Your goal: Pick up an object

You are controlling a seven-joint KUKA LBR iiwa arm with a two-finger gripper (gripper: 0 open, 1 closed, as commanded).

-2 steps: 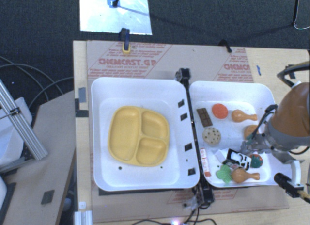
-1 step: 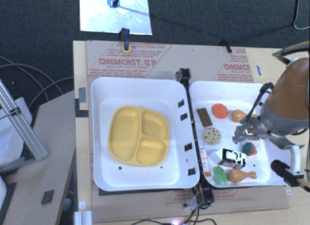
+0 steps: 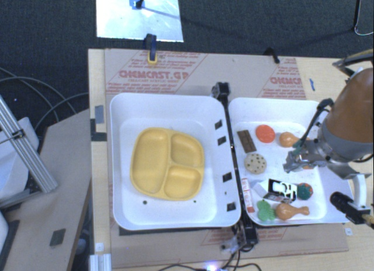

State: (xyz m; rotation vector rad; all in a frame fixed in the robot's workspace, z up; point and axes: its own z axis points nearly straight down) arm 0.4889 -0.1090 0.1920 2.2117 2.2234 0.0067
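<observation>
My gripper [image 3: 294, 164] hangs over the middle of the right bin [image 3: 274, 107], just above a black and white packet [image 3: 281, 189]. Around it lie a brown chocolate bar [image 3: 246, 141], an orange round piece [image 3: 265, 134], an orange-brown lump [image 3: 287, 140], a speckled cookie [image 3: 255, 162], a chicken drumstick [image 3: 290, 210], a green toy [image 3: 266, 211] and a green and red item [image 3: 305, 191]. Nothing shows between the fingers.
The left bin [image 3: 125, 118] holds a yellow divided plate [image 3: 167, 163]. A black divider with clips [image 3: 229, 147] runs between the bins. A blue and yellow clamp [image 3: 151, 51] sits at the bench's back edge. The arm's orange band [image 3: 353, 106] covers the right bin's far side.
</observation>
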